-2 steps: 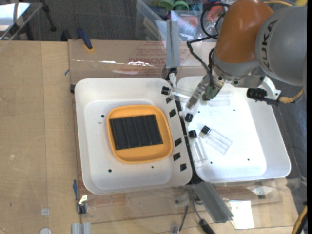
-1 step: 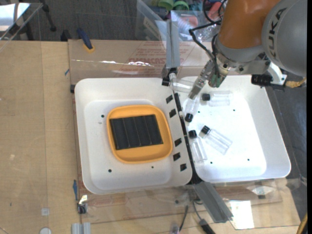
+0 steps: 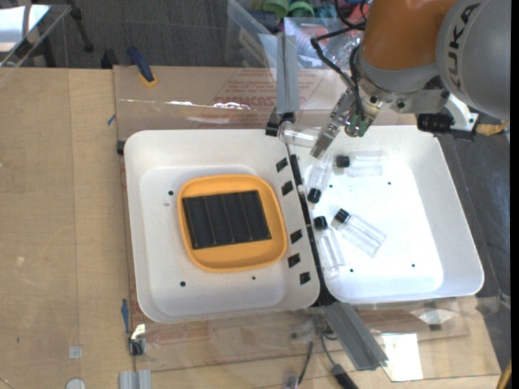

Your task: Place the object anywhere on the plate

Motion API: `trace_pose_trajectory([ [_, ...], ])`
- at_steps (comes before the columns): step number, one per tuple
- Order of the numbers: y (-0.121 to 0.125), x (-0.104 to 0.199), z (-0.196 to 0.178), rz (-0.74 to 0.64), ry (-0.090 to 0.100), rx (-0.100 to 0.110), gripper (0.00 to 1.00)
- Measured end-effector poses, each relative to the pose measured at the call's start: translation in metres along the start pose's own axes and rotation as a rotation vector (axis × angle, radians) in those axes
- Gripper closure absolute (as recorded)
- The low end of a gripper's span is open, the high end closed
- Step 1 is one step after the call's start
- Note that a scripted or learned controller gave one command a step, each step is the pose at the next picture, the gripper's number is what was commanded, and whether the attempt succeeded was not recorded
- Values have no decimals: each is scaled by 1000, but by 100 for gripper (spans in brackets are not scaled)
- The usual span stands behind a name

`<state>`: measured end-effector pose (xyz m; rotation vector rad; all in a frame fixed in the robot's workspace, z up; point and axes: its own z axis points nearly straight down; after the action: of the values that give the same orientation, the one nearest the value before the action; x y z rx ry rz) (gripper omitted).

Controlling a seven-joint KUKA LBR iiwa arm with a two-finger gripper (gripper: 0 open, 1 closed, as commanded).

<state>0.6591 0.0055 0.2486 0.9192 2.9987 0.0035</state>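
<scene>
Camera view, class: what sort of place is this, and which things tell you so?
Probably a robotics lab bench. A KUKA arm reaches over two white bins taped to a wooden table, and a clear tub of mixed test objects stands behind.

The left bin (image 3: 146,217) holds an orange plate (image 3: 233,259) with a dark ribbed centre. The right bin (image 3: 454,241) holds several clear vials with black caps: one (image 3: 359,228) lies mid-bin, another (image 3: 326,244) along the left wall, another (image 3: 361,164) near the back. The claw (image 3: 340,130) hangs over the right bin's back-left corner, with a clear vial (image 3: 298,137) just beside it.
</scene>
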Motion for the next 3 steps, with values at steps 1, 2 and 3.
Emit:
trace_pose_trajectory([
  [1, -52, -20, -82, 37, -1, 1, 100],
  [2, -36, -21, 49, -109, 3, 1, 100],
  [3, -23, -8, 9, -130, 0, -1, 100],
])
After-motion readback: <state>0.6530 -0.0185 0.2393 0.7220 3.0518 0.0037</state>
